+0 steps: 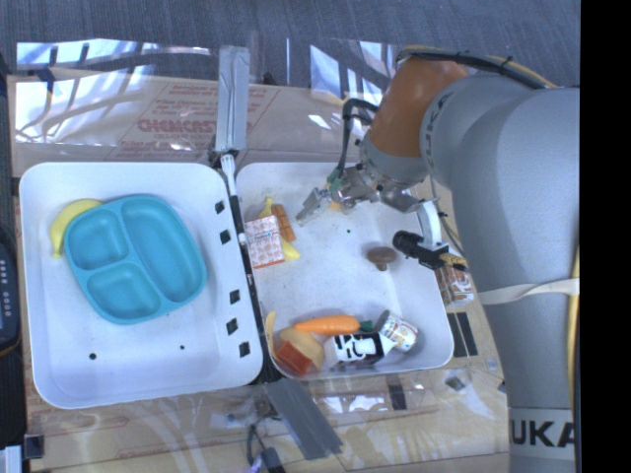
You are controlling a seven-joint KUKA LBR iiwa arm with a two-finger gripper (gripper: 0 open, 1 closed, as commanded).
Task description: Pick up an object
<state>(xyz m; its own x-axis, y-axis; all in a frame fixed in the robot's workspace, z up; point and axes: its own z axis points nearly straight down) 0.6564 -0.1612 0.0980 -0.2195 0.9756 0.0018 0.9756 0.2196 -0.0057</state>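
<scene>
My pincer (317,203) hangs over the upper left part of the right bin (414,274), with my grey arm (493,166) reaching in from the right. Its fingers stand apart with nothing between them; no object is held.

Objects available for picking lie in the right bin. A small carton (263,240) rests against the left wall, with an orange stick-like item (284,223) and a bit of yellow just beside it, close below my pincer. I judge these the nearest candidates. A brown pebble-like piece (383,256) sits alone mid-bin. Along the lower wall a carrot (327,325), a black-and-white bottle (357,348), a small can (399,333) and an apple-like fruit (301,351) are crowded together, touching; that crowding would make a clean grip harder there, in my judgement.

The left bin (59,363) carries a blue divided plate (138,256), lying flat, with a banana (67,217) tucked under its upper left edge.

Both bins are shallow, white and smooth, seated side by side on a bench (148,121) covered in glossy sheeting that throws bright reflections. Dark carpet (197,8) lies beyond.
</scene>
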